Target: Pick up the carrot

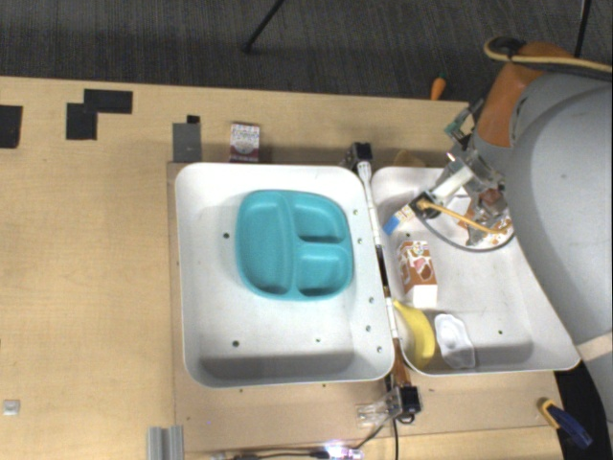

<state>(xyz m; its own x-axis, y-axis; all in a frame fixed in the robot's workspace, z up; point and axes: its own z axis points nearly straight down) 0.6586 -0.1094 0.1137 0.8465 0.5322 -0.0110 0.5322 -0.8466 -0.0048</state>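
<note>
**The carrot (pixel 491 204) is hard to see, far back in the right bin (pixel 498 305)**

A small red-brown bit shows in the far part of the right bin. It may be the carrot. It is partly hidden, so I cannot tell for sure. The jaws are low in the same bin, just to the left of that bit as the camera sees it. The bit sits beside them, not between them. I cannot tell if the jaws are spread or pressed together.

The big grey arm (pixel 565 209) comes in from the right and covers that side of the bin.

A little blue and white thing (pixel 394 222) lies near the jaws, by the bin's left wall. A brown and white packet (pixel 418 264) lies closer to the camera. In the near corner a yellow banana (pixel 418 329) lies just beside a white lump (pixel 454 339).

The left bin (pixel 206 286) holds a teal tray (pixel 292 242) with three parts. Both bins sit side by side on the pale wood counter (pixel 86 286).
</note>
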